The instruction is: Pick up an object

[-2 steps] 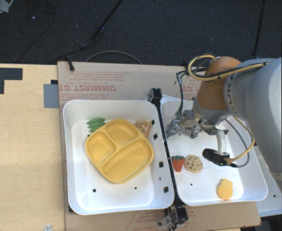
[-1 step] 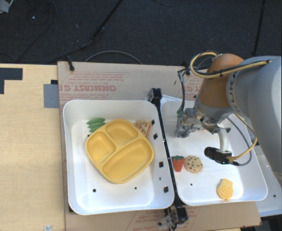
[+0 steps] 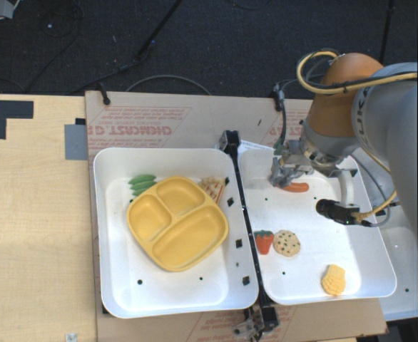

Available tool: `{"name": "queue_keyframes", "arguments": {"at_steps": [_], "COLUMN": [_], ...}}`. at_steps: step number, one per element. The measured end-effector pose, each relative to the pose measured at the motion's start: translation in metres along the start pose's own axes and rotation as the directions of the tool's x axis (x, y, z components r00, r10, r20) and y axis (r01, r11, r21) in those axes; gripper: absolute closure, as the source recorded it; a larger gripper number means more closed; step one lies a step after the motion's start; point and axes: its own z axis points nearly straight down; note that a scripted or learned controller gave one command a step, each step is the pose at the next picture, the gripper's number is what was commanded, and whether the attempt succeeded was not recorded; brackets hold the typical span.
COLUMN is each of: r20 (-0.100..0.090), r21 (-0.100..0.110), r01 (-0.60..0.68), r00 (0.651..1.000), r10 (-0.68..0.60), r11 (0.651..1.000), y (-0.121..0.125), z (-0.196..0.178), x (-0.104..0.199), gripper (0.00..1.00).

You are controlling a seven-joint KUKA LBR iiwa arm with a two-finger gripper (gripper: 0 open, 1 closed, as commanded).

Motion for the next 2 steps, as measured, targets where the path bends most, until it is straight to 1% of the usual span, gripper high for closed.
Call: {"name": "queue_keyframes", "arguments": {"at_steps": [1,2], "r20": [0.000,0.000], "r21": [-0.001,-0.001], "r01": [0.000,0.001], "r00": [1.000,1.000], "r10": [0.000,-0.001], "r11": [1.000,1.000], "y": [0.003,0.004], "z": [-0.062,-0.115], "x": [-0.007,-0.008], "gripper": [1.00,1.00]}}
